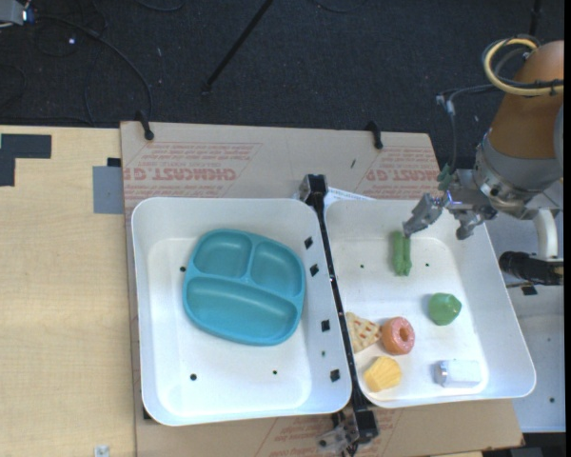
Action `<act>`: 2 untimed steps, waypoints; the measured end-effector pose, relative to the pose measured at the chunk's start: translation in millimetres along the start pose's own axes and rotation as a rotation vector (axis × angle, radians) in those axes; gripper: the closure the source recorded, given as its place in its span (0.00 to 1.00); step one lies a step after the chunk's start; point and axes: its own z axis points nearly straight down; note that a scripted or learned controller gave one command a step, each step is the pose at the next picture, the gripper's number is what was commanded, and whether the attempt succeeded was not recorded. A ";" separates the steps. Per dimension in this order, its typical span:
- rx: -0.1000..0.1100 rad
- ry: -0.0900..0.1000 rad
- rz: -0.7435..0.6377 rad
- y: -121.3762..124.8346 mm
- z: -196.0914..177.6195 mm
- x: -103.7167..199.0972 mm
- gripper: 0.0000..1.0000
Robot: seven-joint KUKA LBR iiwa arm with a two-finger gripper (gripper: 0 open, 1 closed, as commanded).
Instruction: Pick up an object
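My gripper hangs over the far right part of the right bin, its two fingers spread apart with nothing between them. Just left of and below it lies a long green piece on the bin floor. A round green object rests lower down to the right. Near the front of the bin sit a pink doughnut, a waffle-like wedge, a yellow object and a small white and grey object.
The left bin holds a teal divided plate. A black divider runs between the two bins. Cardboard lies beneath both bins, and cables cross the dark floor behind.
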 end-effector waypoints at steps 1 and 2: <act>-0.013 -0.002 -0.002 2.3 -8.2 0.1 0.00; -0.009 -0.001 -0.004 4.9 36.9 5.7 0.00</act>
